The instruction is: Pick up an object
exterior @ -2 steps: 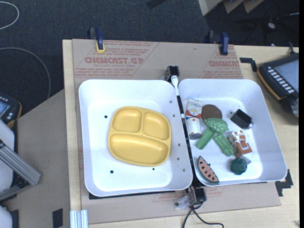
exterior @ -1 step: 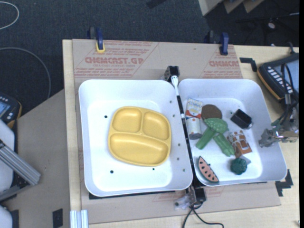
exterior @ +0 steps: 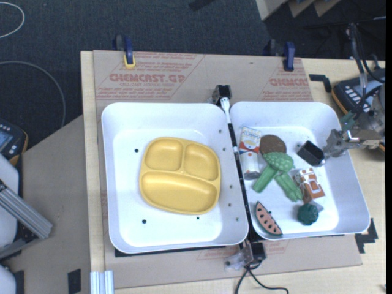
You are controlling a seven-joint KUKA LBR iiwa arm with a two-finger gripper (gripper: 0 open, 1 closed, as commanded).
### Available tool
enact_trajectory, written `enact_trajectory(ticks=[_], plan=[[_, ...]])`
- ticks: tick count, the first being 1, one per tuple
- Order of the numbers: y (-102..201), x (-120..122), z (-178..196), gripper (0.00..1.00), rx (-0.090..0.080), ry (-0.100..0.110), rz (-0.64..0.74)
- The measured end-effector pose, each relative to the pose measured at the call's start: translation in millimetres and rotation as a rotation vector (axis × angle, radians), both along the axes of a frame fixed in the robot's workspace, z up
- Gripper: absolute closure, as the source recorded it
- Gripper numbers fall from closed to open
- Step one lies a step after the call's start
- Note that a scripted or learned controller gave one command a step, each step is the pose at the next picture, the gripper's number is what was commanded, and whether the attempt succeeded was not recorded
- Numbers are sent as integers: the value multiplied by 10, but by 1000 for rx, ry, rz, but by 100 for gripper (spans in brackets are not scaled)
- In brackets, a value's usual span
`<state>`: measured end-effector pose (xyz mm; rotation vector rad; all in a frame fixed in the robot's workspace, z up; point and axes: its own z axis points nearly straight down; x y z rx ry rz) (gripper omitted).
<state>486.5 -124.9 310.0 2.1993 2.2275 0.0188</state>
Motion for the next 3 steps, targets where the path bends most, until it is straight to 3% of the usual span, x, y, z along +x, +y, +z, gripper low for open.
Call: enact_trajectory(ticks=[1,2,3], plan=[[-349,-96,-1045,100,1,27,-16],[-466,-58,-2022,100,-2,12,-15],[5,281,-1238,100,-1,6,-5]])
